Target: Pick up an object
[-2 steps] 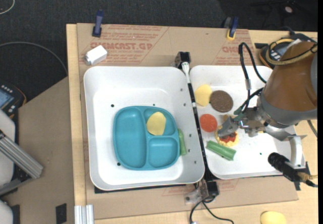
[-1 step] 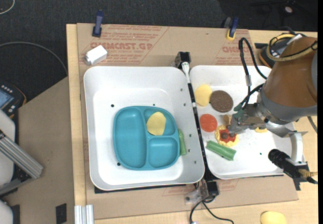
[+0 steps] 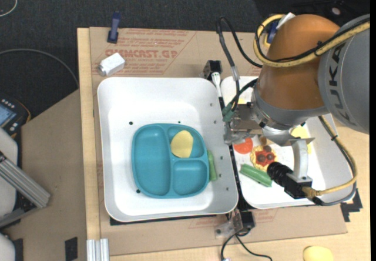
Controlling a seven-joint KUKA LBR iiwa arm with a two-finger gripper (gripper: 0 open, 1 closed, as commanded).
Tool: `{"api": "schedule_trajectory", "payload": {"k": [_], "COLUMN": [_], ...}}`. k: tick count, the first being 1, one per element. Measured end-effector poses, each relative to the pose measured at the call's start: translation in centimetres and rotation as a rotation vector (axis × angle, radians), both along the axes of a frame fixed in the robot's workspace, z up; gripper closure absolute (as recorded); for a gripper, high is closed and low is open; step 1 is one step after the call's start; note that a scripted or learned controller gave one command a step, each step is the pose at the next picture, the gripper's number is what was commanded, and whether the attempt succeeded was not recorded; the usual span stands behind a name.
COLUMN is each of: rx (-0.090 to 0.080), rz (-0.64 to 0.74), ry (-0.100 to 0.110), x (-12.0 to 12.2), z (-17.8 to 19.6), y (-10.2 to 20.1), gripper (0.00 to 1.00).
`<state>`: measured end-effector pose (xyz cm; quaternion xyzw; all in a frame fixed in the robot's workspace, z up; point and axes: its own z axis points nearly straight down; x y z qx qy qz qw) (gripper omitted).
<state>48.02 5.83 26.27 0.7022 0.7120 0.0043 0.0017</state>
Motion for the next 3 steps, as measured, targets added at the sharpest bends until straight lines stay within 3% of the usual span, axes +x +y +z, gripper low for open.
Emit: {"api": "schedule_trajectory", "payload": {"k": [1, 2, 3], "rx": [-0.007, -0.002, 0.001], "rz": [-0.022, -0.011, -0.005], "ry": [-0.001, 0.014, -0.01], "x": [0.0, -0.1, 0.0], "z": [6.9, 1.0, 15.9], "y": [-8.6, -4.6, 0.6], "gripper": [1.0, 1.0, 1.0]}}
